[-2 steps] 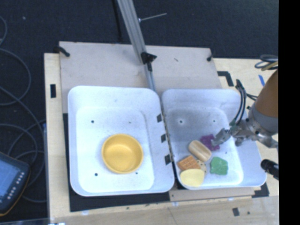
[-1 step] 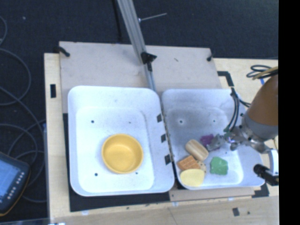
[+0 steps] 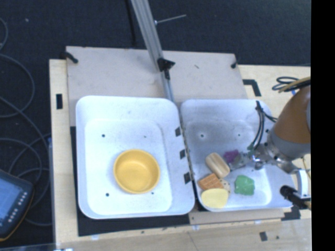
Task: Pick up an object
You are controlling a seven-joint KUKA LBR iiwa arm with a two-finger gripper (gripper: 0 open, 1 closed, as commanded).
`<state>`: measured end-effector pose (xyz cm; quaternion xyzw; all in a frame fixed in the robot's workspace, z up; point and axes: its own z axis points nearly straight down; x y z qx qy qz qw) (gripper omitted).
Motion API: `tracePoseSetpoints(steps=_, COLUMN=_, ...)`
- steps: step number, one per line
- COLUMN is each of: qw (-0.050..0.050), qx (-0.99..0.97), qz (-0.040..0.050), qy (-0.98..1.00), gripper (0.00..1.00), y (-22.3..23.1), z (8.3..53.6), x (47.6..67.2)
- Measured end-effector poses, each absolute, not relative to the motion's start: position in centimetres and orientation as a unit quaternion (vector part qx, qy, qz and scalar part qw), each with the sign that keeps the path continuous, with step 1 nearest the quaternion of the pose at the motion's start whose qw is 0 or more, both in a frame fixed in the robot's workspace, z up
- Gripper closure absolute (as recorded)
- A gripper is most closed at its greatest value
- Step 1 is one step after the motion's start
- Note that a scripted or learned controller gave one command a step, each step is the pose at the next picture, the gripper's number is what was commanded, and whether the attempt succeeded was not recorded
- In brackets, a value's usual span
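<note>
My claw (image 3: pixel 250 158) hovered just right of the purple object (image 3: pixel 231 155); whether clenched, I couldn't tell.

You are looking through a single fixed camera, mounted above the desk (image 3: pixel 220 67) and tilted slightly, so the far edge of the desk lies toward the top of the frame. The left bin (image 3: pixel 89 119) and the right bin (image 3: pixel 220 114) sit side by side across the middle and lower frame, both seen whole at moderate range. Dark floor with cables fills the upper and left margins. A metal pole (image 3: pixel 149 30) slants down from the top centre. The arm (image 3: pixel 293 124) enters at the right edge.
</note>
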<state>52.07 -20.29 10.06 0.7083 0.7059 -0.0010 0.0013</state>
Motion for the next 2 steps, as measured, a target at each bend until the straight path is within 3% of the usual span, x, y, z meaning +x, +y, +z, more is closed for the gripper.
tracePoseSetpoints(steps=1, qw=0.003, qx=0.710, qz=0.0010, qy=0.704, gripper=1.00, y=-20.4, z=11.2, x=52.2)
tracePoseSetpoints(steps=2, qw=0.003, qx=0.706, qz=0.0021, qy=0.709, gripper=1.00, y=-19.4, z=16.5, x=52.6)
